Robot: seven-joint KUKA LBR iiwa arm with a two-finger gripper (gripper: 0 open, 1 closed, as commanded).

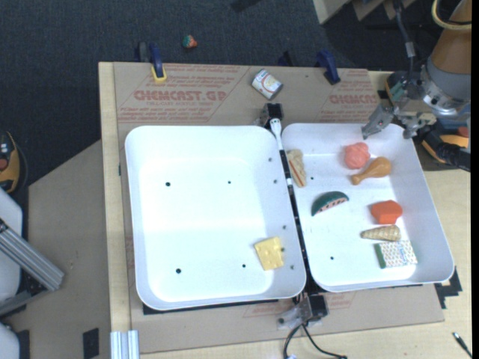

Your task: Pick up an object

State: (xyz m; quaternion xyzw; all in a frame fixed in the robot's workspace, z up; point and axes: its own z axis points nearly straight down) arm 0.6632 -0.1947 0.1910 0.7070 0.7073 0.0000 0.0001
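Camera view gives us the gripper [389, 122] at the upper right of the frame, over the top edge of the right bin [441, 234], its fingers spread apart with nothing between them. Just below it we see a pink ball [357, 154] touching a drumstick [372, 170]. A cheese wedge [269, 253] lies low in the left bin [142, 200].

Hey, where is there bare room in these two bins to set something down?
Most of the left bin is bare: only the yellow cheese wedge sits near its lower right corner. In the right bin, the lower left floor below the watermelon slice is open. Its right half is crowded, from the pink ball down to the cracker.
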